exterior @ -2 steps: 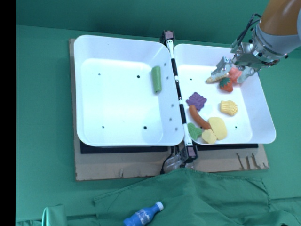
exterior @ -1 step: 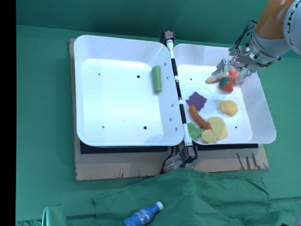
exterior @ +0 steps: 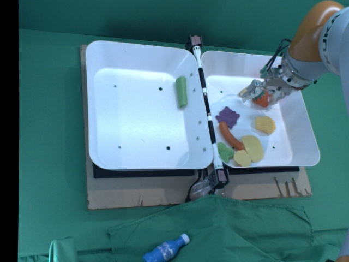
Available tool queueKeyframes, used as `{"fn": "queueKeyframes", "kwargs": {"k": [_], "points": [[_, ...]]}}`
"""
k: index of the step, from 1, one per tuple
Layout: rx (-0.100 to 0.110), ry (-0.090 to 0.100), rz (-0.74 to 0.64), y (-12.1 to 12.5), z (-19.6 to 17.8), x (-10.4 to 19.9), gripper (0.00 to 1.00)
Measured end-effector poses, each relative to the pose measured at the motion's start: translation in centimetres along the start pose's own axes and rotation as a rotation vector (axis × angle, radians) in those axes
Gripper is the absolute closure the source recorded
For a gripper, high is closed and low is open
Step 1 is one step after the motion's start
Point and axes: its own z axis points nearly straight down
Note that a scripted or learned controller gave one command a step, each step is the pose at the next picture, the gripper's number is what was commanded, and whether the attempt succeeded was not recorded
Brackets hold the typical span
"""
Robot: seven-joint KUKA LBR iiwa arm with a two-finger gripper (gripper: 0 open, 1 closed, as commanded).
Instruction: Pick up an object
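Note:
My gripper (exterior: 260,94) hangs over the back of the right bin (exterior: 297,121), at the end of the grey arm with its orange band. A small red-orange object (exterior: 262,99) sits between its fingers, with a bit of green on top, and the fingers are closed against it. Below it in the same bin lie a purple grape-like piece (exterior: 228,116), a red-orange sausage shape (exterior: 231,136), a ridged yellow piece (exterior: 265,125), two pale yellow pieces (exterior: 252,146) and a green piece (exterior: 224,151). A green cylinder (exterior: 181,91) lies in the left bin (exterior: 136,64) near its right wall.
A black-and-white divider bar (exterior: 204,105) runs between the bins. Both bins rest on a cardboard sheet (exterior: 136,192) over green cloth. A blue bottle (exterior: 166,248) lies on folded cloth in front of the bench.

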Motion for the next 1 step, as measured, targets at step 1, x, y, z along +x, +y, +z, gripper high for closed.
{"fn": "queueKeyframes", "kwargs": {"k": [1], "points": [[-0.002,-0.001,0.003,0.04,-0.99,-0.12,1.00]]}}
